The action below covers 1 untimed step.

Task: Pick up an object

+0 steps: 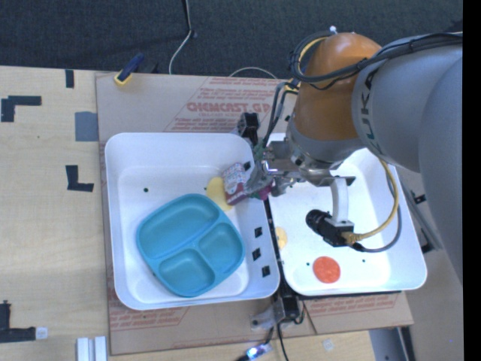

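**Mia:** Where is the robot's hand right now?

**Ben:** The big grey arm with the orange band (pixel 334 59) reaches over the two bins. Its metal gripper (pixel 252 184) sits low, right by the wall where the left white bin (pixel 124 224) and the right white bin (pixel 398 277) meet, near the left bin's far right corner.

**Mia:** Has it got something?

**Ben:** I think so. A small crinkly silver and purple packet (pixel 239 180) sits at the tip of the gripper. The fingers look closed around it, but it is small and a bit blurry there, so the hold is my best guess.

**Mia:** What else is in the bins?

**Ben:** A blue plastic plate with three sections (pixel 189 244) lies in the middle of the left bin. A little yellow thing (pixel 217 192) lies just beside the packet, at the plate's far edge. In the right bin a flat round orange-red piece (pixel 326 270) lies near the front edge.

**Mia:** So is the job done?

**Ben:** Not yet, I'd say. The grabbing part looks done. The packet is low by the bin wall, so lifting it up clear is what's left.
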{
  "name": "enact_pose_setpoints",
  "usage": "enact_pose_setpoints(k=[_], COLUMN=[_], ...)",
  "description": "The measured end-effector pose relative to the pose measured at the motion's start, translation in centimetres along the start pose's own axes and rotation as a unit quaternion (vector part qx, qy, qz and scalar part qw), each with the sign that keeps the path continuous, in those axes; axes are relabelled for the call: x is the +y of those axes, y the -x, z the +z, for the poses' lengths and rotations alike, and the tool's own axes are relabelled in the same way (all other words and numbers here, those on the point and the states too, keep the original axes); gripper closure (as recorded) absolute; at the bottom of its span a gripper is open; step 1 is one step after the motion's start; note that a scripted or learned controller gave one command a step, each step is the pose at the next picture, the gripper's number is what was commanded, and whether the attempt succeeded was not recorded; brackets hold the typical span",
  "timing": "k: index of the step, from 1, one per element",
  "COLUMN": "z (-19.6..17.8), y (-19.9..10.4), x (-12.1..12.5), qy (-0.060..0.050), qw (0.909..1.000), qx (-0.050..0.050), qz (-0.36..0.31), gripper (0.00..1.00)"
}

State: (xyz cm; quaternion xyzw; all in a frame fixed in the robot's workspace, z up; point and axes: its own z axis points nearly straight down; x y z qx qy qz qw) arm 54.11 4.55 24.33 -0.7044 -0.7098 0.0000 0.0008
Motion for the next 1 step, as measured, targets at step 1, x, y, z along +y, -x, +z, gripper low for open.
enact_pose_setpoints(k=[1], z=[1.76], y=[-4.83], x=[-0.42], qy=[-0.002], qw=[1.0000], qx=[0.000], qz=[0.001], gripper=[1.00])
